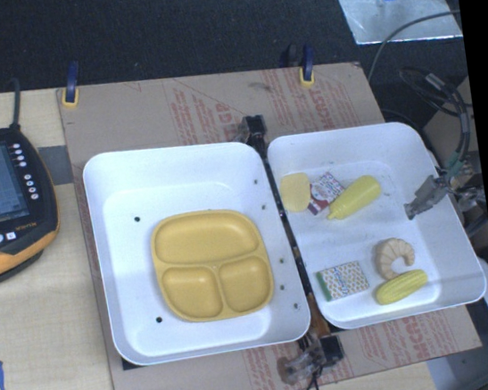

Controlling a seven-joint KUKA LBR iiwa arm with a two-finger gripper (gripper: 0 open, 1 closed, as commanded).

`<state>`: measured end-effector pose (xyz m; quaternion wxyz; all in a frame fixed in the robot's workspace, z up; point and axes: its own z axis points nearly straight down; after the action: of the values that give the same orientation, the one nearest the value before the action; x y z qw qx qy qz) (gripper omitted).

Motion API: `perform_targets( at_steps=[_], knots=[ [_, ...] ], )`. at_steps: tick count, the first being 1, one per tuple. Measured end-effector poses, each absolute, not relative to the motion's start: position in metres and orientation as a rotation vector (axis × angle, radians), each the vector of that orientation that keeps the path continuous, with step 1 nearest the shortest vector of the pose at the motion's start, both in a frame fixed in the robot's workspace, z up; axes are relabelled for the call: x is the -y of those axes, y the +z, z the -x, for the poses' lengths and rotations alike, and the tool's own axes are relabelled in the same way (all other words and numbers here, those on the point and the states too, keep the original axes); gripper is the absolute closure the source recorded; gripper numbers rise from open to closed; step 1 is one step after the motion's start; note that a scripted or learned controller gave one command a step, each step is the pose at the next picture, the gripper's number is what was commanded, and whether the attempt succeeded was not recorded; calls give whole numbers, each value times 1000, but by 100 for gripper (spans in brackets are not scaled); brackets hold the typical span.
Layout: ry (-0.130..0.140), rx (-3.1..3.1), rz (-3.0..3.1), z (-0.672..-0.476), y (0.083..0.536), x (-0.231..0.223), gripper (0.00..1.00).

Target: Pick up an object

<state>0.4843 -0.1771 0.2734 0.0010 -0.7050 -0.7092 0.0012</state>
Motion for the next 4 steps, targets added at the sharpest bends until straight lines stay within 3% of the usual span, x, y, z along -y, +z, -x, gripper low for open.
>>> perform_targets(
  at_steps=[1, 2, 3, 4],
  knots=[
    [7, 2229, 2212, -548, 215, 172, 0],
    [6, 2230, 2212, -598, 170, 132, 0],
    [-1, 2229, 2217, -601, 96, 132, 0],
    [-1, 2232, 2214, -602, 107, 133, 100]
  ],
)
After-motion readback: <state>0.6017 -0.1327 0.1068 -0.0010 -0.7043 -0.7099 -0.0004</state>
